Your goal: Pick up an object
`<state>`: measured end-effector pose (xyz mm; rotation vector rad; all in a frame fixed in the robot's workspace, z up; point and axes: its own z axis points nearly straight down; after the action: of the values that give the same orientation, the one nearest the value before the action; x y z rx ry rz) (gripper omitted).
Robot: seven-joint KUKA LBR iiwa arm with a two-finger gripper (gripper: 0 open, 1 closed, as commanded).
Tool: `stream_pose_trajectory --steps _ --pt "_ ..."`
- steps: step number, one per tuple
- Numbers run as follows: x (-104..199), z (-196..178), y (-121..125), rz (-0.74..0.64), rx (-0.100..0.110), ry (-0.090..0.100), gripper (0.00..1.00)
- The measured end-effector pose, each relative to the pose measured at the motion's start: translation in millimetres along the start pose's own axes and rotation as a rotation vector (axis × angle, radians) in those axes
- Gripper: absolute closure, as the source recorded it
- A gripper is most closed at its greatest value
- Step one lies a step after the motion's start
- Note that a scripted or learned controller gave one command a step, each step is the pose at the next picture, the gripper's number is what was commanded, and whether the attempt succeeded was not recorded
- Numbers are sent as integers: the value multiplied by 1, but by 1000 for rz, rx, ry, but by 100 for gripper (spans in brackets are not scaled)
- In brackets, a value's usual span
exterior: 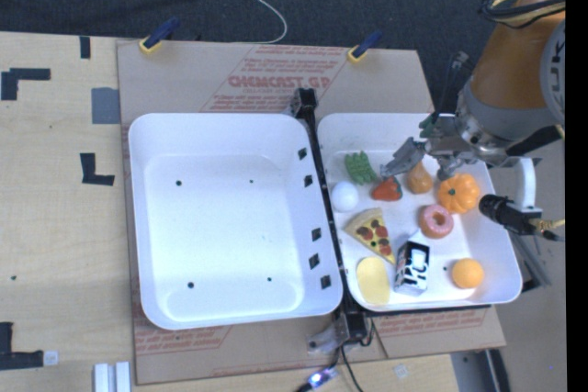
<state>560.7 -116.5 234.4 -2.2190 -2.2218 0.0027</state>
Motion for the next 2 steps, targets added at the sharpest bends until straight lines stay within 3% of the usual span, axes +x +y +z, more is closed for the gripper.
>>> stream_pose_trajectory --steps 1,2 --pt "4 158 -10 0 5 0 0" --pt "21 150 53 -3 -4 0 0"
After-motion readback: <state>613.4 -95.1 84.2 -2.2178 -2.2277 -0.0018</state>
